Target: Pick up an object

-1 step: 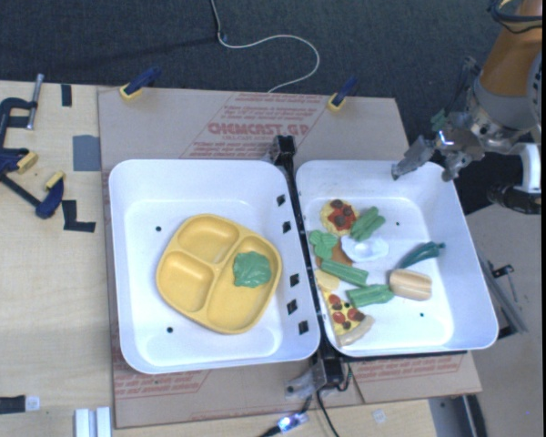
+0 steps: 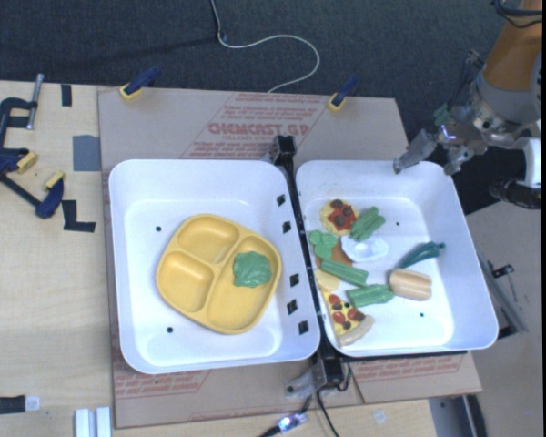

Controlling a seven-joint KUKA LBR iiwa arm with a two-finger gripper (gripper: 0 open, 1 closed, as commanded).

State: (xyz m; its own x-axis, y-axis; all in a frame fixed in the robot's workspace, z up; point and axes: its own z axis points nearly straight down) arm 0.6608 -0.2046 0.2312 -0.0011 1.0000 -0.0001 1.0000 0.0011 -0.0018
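Observation:
The right bin holds a heap of toy food. It includes a pizza slice with red toppings, light green pods, a white piece, a dark green pepper, a tan bread roll and a second pizza slice. My gripper hangs over the far right corner of this bin, above its rim and apart from the food. It is open, with nothing between its fingers.
The left bin holds a yellow divided tray with a green leaf toy in one compartment. Clamps lie on the bench at far left. A white cable loops behind the bins.

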